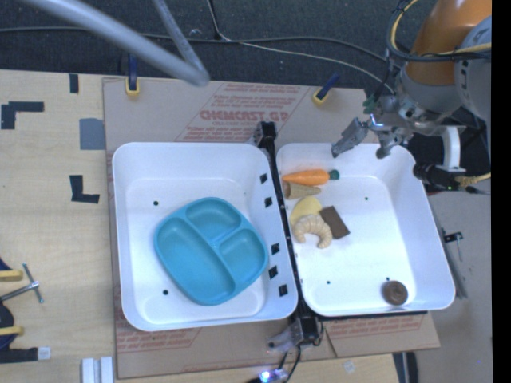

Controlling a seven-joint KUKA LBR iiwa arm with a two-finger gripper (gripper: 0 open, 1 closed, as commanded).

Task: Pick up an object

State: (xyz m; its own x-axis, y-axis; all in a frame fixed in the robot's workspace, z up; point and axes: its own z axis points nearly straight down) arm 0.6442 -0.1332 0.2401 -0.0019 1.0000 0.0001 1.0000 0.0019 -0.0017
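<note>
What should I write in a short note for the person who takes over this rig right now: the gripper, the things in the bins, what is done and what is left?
Gripper: open, holding nothing, above the far edge of the right bin.
Right bin: a carrot near the divider, below it a close cluster of a croissant, a pale yellow piece and a dark brown block; a small round brown item alone in the near right corner.
Left bin: a blue divided plate.
Done: nothing picked yet.
Left: descend, grasp one object, lift. The carrot looks nearest to the gripper.
</note>
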